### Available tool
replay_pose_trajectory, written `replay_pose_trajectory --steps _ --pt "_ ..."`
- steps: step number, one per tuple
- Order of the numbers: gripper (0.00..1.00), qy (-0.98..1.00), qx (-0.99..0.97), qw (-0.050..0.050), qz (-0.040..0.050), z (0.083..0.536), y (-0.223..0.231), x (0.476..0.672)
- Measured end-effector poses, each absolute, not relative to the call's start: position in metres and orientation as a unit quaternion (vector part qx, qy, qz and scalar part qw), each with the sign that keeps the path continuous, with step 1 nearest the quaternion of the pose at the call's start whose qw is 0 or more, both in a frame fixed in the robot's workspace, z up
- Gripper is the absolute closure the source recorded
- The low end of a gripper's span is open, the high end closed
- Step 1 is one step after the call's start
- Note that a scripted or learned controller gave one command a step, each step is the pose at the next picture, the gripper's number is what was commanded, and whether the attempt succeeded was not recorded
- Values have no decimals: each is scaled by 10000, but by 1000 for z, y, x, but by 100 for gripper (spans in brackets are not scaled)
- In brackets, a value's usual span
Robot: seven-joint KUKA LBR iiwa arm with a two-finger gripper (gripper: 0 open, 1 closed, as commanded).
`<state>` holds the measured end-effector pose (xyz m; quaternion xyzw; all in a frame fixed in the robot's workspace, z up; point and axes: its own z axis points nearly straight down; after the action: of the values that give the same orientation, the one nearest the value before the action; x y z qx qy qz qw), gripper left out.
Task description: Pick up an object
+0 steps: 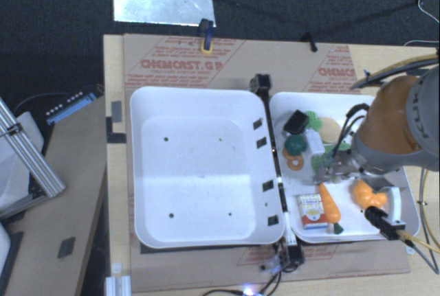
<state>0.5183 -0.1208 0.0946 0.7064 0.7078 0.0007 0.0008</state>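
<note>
Several small things crowd the right bin: a carrot lying beside a small box, a teal ball above an orange ring, a black block, green pieces, and an orange toy nearer the arm. My claw sits low in that bin, just above the carrot's upper end; I cannot tell how it is set. Next to it on the worktop, the left bin lies bare white.

one fixed camera looks down aslant on both bins.
</note>
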Motion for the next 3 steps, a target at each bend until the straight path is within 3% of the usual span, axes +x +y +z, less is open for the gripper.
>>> replay_pose_trajectory --steps 1,3 --pt "100 7098 7044 12 19 189 -75 486" --pt "100 7108 7034 2 14 206 41 487"
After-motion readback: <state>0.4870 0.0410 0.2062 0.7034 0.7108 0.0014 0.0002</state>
